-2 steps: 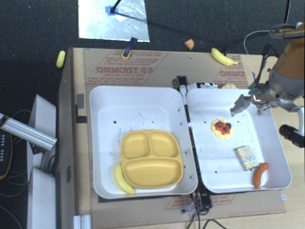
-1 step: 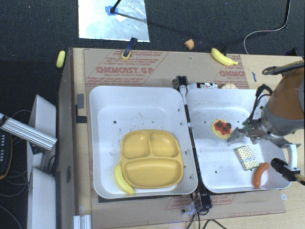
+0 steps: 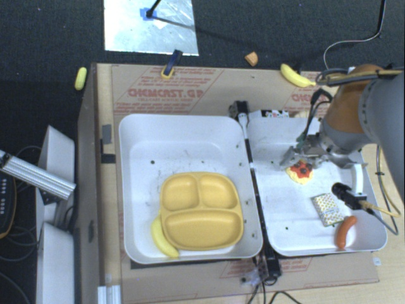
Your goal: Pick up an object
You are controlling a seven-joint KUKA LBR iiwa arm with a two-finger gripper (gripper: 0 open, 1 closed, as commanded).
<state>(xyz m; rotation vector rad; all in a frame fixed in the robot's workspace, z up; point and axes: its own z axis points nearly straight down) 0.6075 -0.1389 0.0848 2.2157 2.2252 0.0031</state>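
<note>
The grey arm with its orange band [image 3: 373,106] reaches in from the right — wrist bent down, its two-finger metal gripper [image 3: 305,158] low at centre-right.

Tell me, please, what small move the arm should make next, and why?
Probably a short descent, then closing. The gripper sits right above the yellow and red toy in the right bin, with no other object touching it; whether it already grips the toy cannot be seen.
</note>
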